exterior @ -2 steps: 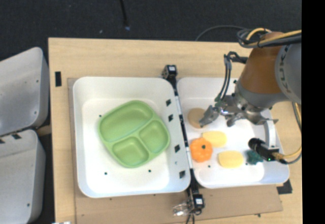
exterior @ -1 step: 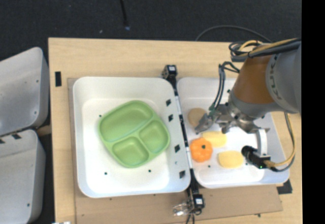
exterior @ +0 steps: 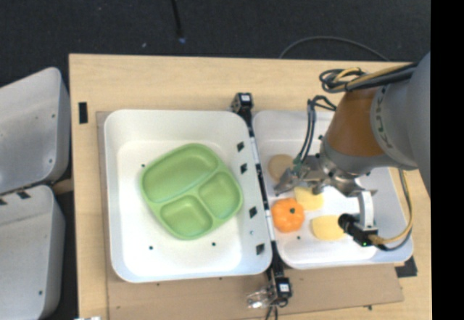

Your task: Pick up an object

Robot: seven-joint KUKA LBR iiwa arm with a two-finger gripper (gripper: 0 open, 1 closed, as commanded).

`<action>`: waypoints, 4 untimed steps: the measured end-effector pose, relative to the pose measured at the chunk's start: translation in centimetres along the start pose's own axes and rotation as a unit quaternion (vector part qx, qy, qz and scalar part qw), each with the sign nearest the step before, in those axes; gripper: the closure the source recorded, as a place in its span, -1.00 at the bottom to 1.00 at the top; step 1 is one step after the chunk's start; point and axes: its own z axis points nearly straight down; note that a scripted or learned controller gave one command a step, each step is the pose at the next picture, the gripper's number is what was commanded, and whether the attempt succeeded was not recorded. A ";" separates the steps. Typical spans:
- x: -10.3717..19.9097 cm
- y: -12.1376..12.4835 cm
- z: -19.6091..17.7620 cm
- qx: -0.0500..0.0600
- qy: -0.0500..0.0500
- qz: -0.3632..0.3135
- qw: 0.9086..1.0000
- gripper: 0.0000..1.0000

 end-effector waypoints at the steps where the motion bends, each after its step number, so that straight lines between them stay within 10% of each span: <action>1: -0.2 0.1 -1.2 -0.002 0.000 0.004 1.000 1.00; 3: -0.3 -0.2 -10.6 -0.001 0.001 -0.003 1.000 1.00; 4: 4.9 -0.3 -10.2 0.001 0.002 -0.006 1.000 1.00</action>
